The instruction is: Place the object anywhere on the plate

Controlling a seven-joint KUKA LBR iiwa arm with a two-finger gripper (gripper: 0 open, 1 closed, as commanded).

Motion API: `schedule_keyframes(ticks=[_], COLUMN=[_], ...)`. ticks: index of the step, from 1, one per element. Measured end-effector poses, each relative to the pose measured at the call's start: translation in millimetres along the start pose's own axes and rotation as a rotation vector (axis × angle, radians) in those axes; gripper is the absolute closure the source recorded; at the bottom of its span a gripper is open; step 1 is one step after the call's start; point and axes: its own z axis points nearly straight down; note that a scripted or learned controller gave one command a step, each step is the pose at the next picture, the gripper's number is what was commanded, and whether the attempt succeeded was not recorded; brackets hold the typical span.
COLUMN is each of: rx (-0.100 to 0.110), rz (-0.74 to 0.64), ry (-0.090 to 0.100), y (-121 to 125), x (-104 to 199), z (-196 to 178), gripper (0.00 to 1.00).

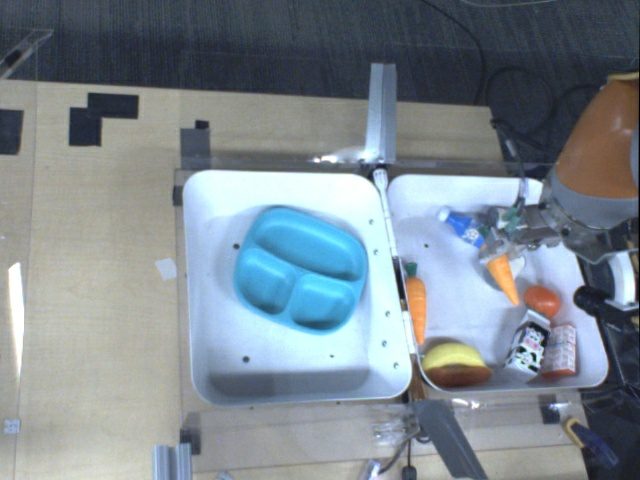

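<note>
The two-finger gripper [505,236] is hovering over a small orange carrot-shaped toy [505,278] in the right bin — its grip I cannot tell. The divided blue plastic plate [298,268] is sitting well apart — a loose pinch risks dropping the toy.

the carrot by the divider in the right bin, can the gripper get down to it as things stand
Probably yes. That carrot lies flat against the right bin's left wall with open floor on its right; the gripper hovers over another carrot nearby. The wall may crowd one side.
</note>
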Motion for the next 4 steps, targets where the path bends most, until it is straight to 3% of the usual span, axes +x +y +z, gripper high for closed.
schedule_keyframes(ticks=[1,2,3,4], rx=[0.000,0.003,0.002,-0.004], rz=[-0.026,-0.060,-0.060,-0.068], ry=[0.001,0.002,0.001,0.000], y=[37,96,96,98], x=[87,155,155,156], z=[-4,3,3,-9], gripper=[1.00,1.00,0.00,1.00])
